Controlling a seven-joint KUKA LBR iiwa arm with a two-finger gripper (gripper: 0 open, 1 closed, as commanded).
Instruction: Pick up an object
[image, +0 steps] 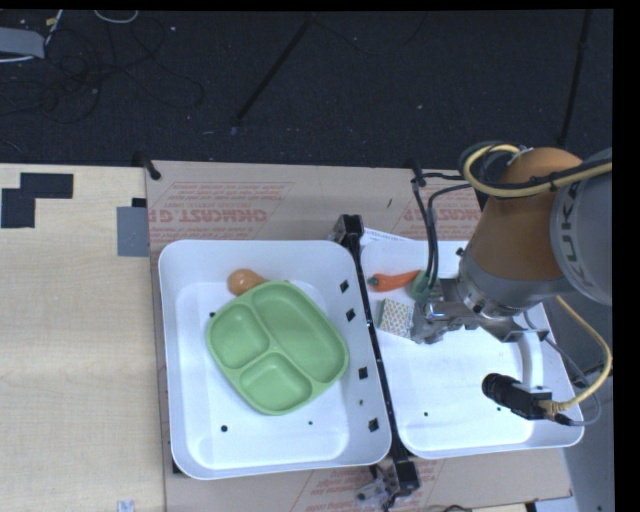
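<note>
Two shallow white bins sit side by side on a printed cardboard sheet (250, 205) on the pale table (70, 350). The left bin (190, 400) holds a green plate (277, 345) with three compartments, lying flat and turned at an angle. A small tan-orange ball (243, 281) is tucked against the plate's far left rim, partly hidden by it.

In the right bin (450, 400), a slim orange carrot-like piece (396, 281) lies near the far left corner. Just in front of it, close to the bin's left wall, lies a speckled square pad (396, 316). The grey arm (515, 240) reaches in from the right, and its hand (430, 325) sits low over this bin, just beside the pad's right edge and near the carrot-like piece. Whether the hand is apart or together I cannot tell (the view from above is too cluttered there), and nothing can be seen clamped in it. The near half of the right bin's floor is bare white.
</note>
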